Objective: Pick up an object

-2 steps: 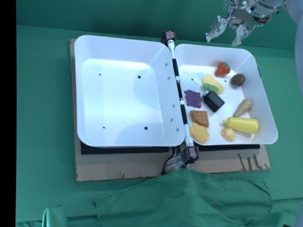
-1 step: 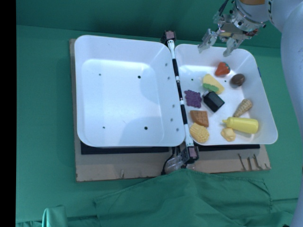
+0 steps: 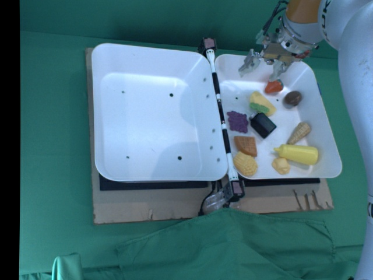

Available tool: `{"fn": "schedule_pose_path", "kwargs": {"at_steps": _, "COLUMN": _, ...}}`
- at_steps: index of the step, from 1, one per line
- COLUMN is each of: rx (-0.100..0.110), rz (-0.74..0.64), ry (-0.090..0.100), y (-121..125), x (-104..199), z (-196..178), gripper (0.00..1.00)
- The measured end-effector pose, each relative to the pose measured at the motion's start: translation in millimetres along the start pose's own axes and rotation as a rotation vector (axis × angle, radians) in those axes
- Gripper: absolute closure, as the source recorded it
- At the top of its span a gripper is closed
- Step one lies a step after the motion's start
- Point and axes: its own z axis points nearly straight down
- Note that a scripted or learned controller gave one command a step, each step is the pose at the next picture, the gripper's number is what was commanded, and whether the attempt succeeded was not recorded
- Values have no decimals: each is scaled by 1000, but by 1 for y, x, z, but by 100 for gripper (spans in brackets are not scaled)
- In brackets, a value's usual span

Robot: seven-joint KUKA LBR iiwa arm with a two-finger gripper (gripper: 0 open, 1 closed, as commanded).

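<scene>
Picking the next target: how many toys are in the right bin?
9: carrot by the gripper, brown ball, corn, grapes, black block, cone, waffle, mustard bottle, and two yellow pieces in front.

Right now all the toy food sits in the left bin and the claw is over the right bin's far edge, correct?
Not quite. The camera view shows the toy food in the right bin, not the left bin. The claw is indeed over the right bin's far edge.
</scene>
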Motion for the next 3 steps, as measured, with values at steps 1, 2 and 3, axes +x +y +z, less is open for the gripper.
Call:
{"fn": "schedule_pose_path", "kwargs": {"at_steps": 1, "rx": 0, "rz": 0, "ry": 0, "y": 1, "x": -2, "z": 41, "gripper": 0}}
{"fn": "schedule_pose_path", "kwargs": {"at_steps": 2, "rx": -9, "rz": -1, "ry": -1, "y": 3, "x": -4, "z": 62, "gripper": 0}}
{"fn": "schedule_pose_path", "kwargs": {"at_steps": 3, "rx": -21, "rz": 1, "ry": -4, "y": 5, "x": -5, "z": 47, "gripper": 100}}
